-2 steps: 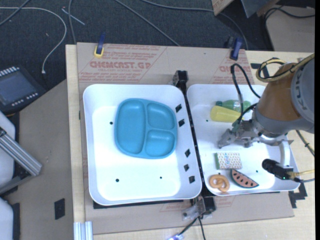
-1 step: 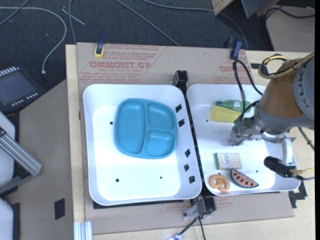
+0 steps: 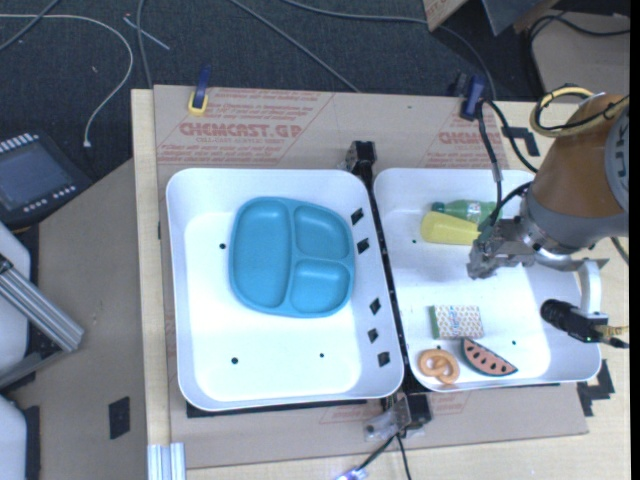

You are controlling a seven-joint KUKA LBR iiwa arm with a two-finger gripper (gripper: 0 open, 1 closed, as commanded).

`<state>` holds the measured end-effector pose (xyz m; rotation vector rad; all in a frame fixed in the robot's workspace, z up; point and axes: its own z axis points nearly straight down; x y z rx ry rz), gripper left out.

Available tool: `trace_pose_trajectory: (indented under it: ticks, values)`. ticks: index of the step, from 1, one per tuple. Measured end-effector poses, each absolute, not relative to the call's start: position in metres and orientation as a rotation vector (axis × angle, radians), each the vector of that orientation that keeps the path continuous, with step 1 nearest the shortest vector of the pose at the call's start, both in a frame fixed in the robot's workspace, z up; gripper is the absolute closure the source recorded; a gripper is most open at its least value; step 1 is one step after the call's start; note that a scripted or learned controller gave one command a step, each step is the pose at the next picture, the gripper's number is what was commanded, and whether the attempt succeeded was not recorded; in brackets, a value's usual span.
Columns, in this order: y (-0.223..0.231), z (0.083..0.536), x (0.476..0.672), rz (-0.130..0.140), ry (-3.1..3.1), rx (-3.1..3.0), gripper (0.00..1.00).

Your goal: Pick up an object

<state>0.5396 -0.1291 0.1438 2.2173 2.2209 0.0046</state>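
Overhead, the pincer (image 3: 487, 258) hangs low in the right bin (image 3: 520, 368), just beside the yellow object (image 3: 447, 229) and the green bottle (image 3: 462, 210) lying behind it. Whether it is spread or closed cannot be told, and nothing is seen in its grip. Nearer the front lie a speckled sponge block (image 3: 458, 320), a pretzel toy (image 3: 438, 365) and a watermelon slice toy (image 3: 487, 358); a blue divided plate (image 3: 292, 256) rests in the left bin (image 3: 200, 298). A likely failure is closing on bare bin floor, since the pincer stands slightly off the yellow object; a glancing touch could also roll it away. The arm's grey body hides part of the bin's right side, and the bottle is partly masked.
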Motion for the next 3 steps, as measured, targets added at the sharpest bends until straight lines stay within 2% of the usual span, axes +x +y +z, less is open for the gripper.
trace_pose_trajectory:
  ticks: [2,3]
  values:
    - [-0.134,0.251,0.524,0.006,2.218,2.216,1.0]
    - [-0.084,0.236,0.515,0.0,2.23,2.22,1.0]
